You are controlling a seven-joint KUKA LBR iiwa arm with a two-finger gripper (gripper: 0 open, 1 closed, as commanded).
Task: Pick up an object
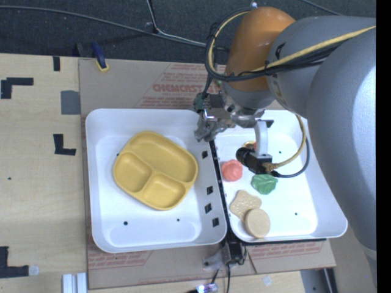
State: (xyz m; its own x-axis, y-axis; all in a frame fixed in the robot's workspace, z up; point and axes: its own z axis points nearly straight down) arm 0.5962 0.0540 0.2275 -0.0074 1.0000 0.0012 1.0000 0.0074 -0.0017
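Camera view: we look down on both bins, and the grey arm point(324, 72) comes in from the right.
Gripper point(206, 127): it hangs over the ridge where the two bins meet, toward the far end. We cannot tell whether it is open or closed.
Yellow plate point(156, 170): it lies flat in the left bin point(122, 227), down and to the left of the gripper, with three compartments.
Pink piece point(232, 171): it lies in the right bin point(299, 209), the nearest thing below the gripper.
Green piece point(264, 183): it sits just right of the pink piece, farther from the gripper.
Biscuit point(244, 202): it lies lower down, touching the round cookie point(257, 223), which is farthest from the gripper.
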